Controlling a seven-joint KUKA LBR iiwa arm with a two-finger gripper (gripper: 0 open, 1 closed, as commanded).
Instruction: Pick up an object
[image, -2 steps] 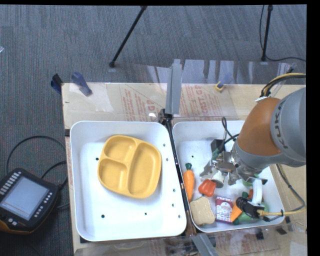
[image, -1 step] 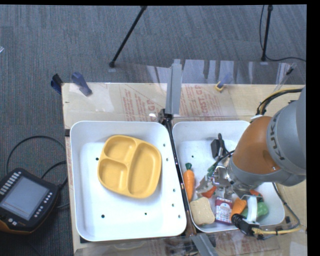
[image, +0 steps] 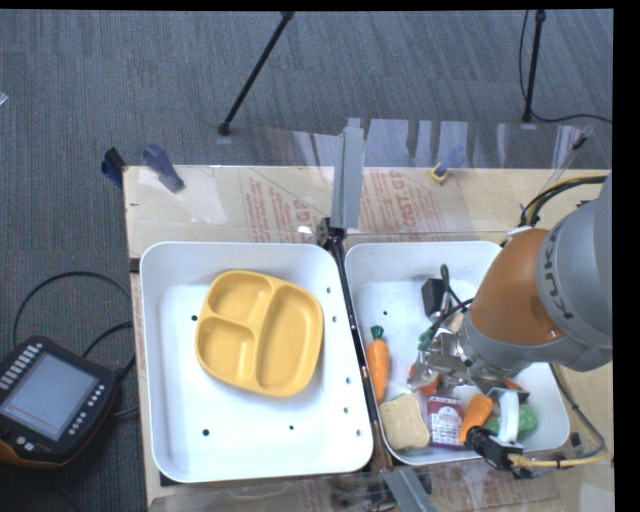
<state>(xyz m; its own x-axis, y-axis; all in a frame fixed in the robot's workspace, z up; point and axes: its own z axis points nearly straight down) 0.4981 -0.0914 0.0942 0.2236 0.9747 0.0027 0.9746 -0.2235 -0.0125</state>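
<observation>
the arm (image: 545, 300) is reaching in from the right of the frame, and its tool (image: 440, 362) is hanging low in the middle of the right bin (image: 400, 262). i cannot tell its state. a carrot (image: 377, 366) is lying just left of it, with a bread slice (image: 404, 421) and a red packet (image: 443, 418) below. a yellow plate (image: 261, 331) is sitting in the left bin (image: 170, 400).
</observation>
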